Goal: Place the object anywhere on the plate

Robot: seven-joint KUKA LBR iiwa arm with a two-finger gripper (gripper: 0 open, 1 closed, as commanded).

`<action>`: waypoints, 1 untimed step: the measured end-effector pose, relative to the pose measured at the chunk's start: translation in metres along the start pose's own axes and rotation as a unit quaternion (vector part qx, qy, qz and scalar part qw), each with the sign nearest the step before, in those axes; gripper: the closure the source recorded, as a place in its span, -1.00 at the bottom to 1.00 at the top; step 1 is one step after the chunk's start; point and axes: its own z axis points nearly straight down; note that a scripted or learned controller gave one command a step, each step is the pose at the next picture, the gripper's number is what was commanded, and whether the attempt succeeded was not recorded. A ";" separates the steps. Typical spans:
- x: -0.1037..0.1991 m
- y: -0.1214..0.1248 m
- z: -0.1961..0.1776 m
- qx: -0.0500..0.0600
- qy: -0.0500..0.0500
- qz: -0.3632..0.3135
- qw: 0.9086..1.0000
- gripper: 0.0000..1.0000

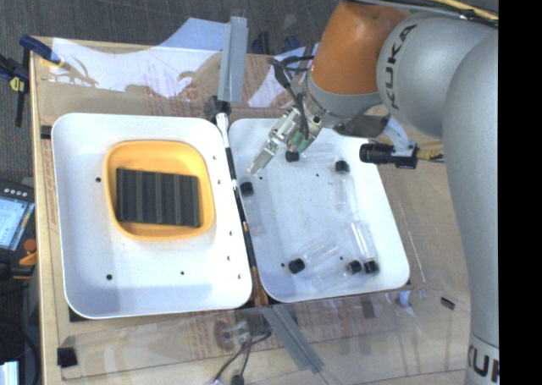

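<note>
A yellow plate (157, 155) lies in the left bin (76, 206) with a dark ribbed block (161, 197) resting on it. Several clear vials with black caps lie in the right bin (389, 231). One vial (315, 255) sits near the front, two vials (362, 244) lie at the front right, and a black cap (246, 189) is by the left wall. My gripper (257, 163) hangs over the back left part of the right bin, pointing down and left. A black cap (292, 155) sits just beside it. I see nothing held in it.
A ridge (235, 206) between the two bins separates them. Papers (127, 70) and a grey bar (230, 62) lie behind the bins. The arm's orange band (360, 45) looms over the back right. A small screen device (13, 218) stands at the left edge.
</note>
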 end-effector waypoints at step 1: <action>0.030 0.049 -0.002 -0.001 -0.002 -0.050 0.999 -1.00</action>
